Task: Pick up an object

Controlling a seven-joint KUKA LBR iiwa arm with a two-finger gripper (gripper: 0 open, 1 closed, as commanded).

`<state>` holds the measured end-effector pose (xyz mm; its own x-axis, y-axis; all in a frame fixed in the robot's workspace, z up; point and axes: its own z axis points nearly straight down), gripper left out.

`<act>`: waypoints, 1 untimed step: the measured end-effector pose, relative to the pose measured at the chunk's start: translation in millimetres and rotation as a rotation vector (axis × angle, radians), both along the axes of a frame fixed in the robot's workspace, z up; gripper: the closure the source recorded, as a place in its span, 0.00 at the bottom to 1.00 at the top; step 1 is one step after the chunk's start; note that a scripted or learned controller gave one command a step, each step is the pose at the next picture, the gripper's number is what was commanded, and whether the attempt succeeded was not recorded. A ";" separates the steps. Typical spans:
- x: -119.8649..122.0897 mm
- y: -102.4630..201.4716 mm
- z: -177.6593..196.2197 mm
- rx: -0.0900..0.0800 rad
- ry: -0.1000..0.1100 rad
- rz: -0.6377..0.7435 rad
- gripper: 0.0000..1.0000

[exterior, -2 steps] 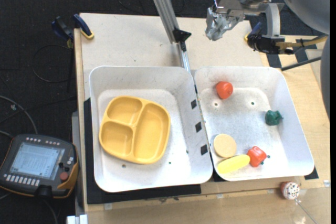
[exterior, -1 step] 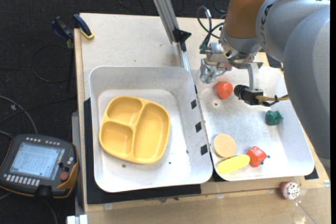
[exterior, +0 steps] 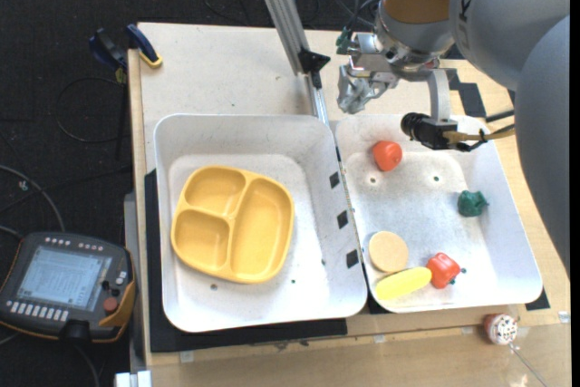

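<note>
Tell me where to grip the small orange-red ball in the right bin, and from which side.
Grip the orange-red ball across its middle, coming straight down from above. It is round, so no side is better, and it sits apart from the other pieces with bare right bin floor all round, leaving room for both fingers.

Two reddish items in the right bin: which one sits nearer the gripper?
The round orange-red one at the bin's far end, just below the gripper. The other red piece lies at the near edge beside the yellow item.
</note>
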<state>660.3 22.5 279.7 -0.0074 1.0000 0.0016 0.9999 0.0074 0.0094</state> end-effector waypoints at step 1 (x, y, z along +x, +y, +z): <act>-51.2 -48.4 -77.5 -0.003 0.021 -0.013 1.00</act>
